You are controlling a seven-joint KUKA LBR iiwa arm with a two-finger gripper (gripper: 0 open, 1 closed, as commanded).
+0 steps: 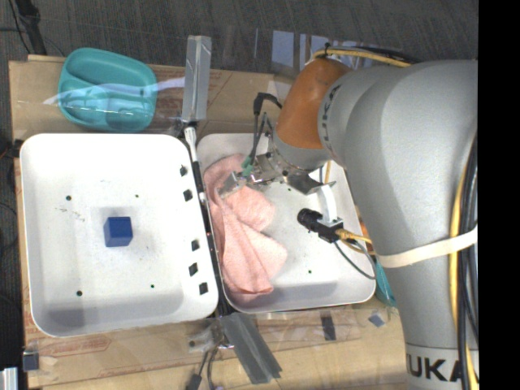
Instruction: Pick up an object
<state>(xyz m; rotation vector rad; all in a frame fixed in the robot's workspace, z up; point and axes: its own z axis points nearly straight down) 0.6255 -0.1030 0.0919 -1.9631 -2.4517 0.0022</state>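
The gripper [248, 175] sits low in the right bin [341, 287], touching the upper end of the pink cloth [244, 234]; its grasp cannot be told. A blue cube [119, 231] lies in the left bin [49, 161], well apart.

The brown surface [122, 349] is carrying two white bins side by side: the left bin [49, 299] and the right bin [325, 292]. A teal container [106, 88] is lying at the far left corner of the surface.
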